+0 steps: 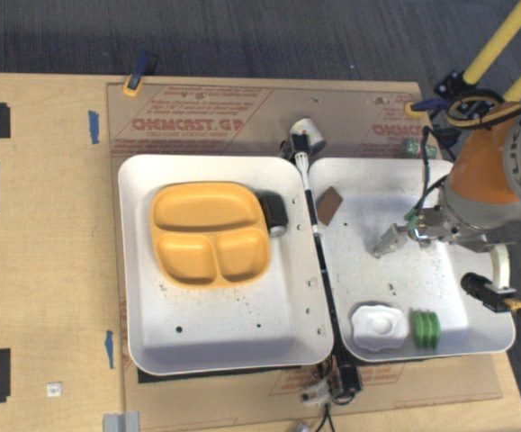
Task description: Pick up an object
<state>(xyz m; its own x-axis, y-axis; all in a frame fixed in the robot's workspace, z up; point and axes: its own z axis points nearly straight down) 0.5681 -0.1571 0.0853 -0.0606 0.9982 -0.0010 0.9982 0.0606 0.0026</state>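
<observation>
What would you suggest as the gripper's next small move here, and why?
Probably travel toward the near edge of the right bin and lower over the green spool. The gripper hangs above bare bin floor with nothing between its fingers, and the spool and the white cup beside it are the nearest things.

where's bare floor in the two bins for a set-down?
Left bin: the strip below the yellow tray, toward the near rim. Right bin: the middle, between the brown block and the white object. Crowded: the near right corner with the green object, and around the gripper.
</observation>
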